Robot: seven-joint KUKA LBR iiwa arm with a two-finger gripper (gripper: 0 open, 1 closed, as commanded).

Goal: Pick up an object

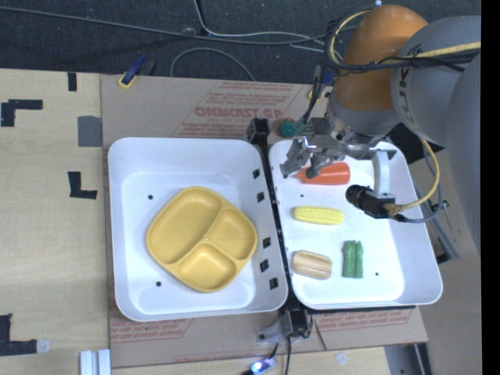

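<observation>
The right bin [414, 287] holds an orange carrot [332, 175] at the back, a yellow corn cob [318, 216] in the middle, a tan hot-dog bun [312, 265] at the front left and a green asparagus bundle [353, 258] beside it. My gripper [301, 166] hangs over the carrot's left end, near the bin's back left corner. Its two fingers [291, 163] stand apart, open, with nothing seen between them. The wrist hides part of the carrot.
The left bin [125, 209] carries a yellow divided plate [201, 238]. A small teal object [288, 128] lies at the back rim of the right bin. The black divider [269, 209] runs between the bins. The arm and its cables cover the back right.
</observation>
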